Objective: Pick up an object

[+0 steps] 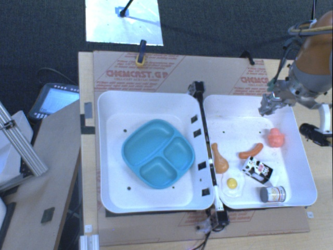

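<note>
The bench (130,69) carries two shallow white bins side by side. The left bin (112,119) holds a blue divided plate (157,153), three compartments showing, lying flat near the bin's middle. The right bin (234,119) holds the small things, all gathered in its near half. The arm (315,56) reaches in from the right, its gripper (269,104) hanging over the far right part of the right bin, above bare bin floor and well apart from every object; whether its fingers are spread or pressed together cannot be told from this slant, and nothing is seen between them. Near the right wall lies a pink lumpy toy (276,137). Just left of it lies an orange sausage-shaped toy (251,151). By the divider lies an orange pear-shaped toy (219,159), and nearer still a fried-egg toy (232,184). A black-and-white patterned block (257,170) sits between the egg and the sausage. A small grey can (272,194) lies on its side in the near right corner
</note>
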Action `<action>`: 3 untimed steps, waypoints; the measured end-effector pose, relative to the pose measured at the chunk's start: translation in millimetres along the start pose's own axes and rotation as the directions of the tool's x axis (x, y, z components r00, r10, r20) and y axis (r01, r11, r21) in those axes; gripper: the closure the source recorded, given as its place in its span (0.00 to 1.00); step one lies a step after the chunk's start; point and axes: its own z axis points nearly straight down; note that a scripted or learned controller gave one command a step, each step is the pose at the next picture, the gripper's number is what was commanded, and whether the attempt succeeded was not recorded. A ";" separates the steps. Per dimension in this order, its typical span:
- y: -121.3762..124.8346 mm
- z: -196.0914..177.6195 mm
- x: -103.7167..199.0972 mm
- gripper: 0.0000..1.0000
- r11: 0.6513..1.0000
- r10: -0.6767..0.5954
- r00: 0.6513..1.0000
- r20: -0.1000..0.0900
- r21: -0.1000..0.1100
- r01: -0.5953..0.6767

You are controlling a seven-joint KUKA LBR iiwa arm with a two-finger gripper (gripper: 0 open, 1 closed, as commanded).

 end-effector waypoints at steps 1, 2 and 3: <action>10.5 -52.4 -6.1 1.00 1.000 -0.001 1.000 0.000 0.000 0.001; 18.0 -35.2 46.3 1.00 1.000 -0.006 1.000 -0.004 0.007 0.006; 25.8 -20.0 102.5 1.00 1.000 -0.006 1.000 -0.005 0.007 0.006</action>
